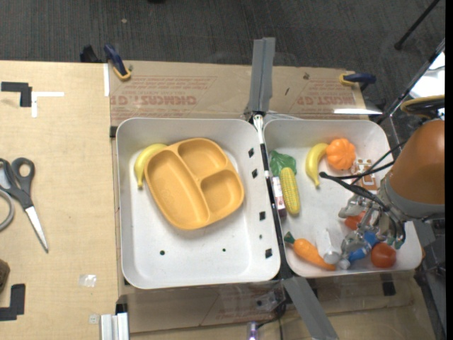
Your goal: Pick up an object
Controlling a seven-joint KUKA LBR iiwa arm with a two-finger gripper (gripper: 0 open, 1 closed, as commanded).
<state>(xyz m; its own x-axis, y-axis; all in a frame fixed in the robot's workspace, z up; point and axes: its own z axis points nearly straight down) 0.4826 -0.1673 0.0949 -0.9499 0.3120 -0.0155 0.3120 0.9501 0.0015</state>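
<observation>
- Down in the near right corner of the right bin, the claw is low over a jumble of small stuff, so I'd call this the reach/grasp stage of the pick
- honestly can't tell how far the claw is spread or whether it has hold of anything, it's all tangled with cables and toys from this angle
- candidates right by it: a red tomato-looking ball, a bluish bit I can't identify, and a carrot a little to the left
- further back in the same bin are a corn cob, a banana and a small orange pumpkin, well apart from the claw
- next move, my guess: close on one item only and lift straight up, since things are packed tight and a neighbour could get dragged along
- left bin has a yellow divided plate with a second banana tucked against its rim
- both bins sit on cardboard on a pale wood table, scissors lying off to the left, dark carpet beyond
</observation>
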